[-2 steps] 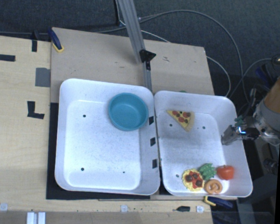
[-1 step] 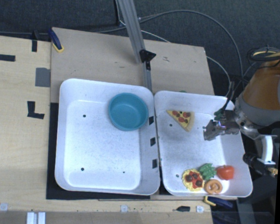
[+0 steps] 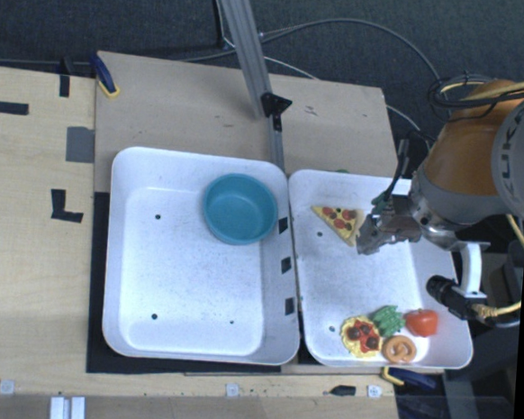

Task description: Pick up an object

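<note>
A toy pizza slice (image 3: 337, 219) lies near the back of the right bin (image 3: 355, 284). My gripper (image 3: 369, 242) hangs just to its right, touching or almost touching the slice's right end. In the front right corner of that bin sit a small round pizza (image 3: 360, 336), a green leafy piece (image 3: 386, 318), a red tomato (image 3: 422, 322) and an orange ring-shaped piece (image 3: 400, 350). A blue bowl (image 3: 239, 208) stands at the back right of the left bin (image 3: 166, 278).
A grey metal pole (image 3: 247, 49) slants down from the top to the gap between the bins. Black cables loop behind the right bin. The arm's orange band (image 3: 470, 148) looms over the bin's right side.
</note>
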Controlling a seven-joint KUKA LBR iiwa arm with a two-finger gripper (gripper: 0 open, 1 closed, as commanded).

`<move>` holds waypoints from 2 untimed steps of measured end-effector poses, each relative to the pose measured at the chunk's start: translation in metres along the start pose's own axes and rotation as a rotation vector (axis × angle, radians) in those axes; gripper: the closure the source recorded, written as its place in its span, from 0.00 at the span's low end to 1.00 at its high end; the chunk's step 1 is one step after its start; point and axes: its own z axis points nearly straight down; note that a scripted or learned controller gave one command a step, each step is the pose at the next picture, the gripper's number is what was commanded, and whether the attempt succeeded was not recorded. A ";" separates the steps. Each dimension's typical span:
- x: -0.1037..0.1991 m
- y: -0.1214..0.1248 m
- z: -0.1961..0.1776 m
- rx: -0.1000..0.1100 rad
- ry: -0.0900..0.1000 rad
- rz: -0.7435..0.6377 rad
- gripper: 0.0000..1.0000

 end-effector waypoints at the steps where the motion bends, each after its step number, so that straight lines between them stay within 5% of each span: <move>1: 0.062 0.003 -0.001 0.001 0.000 -0.001 1.00; 2: 0.123 0.004 0.004 0.001 0.000 -0.001 1.00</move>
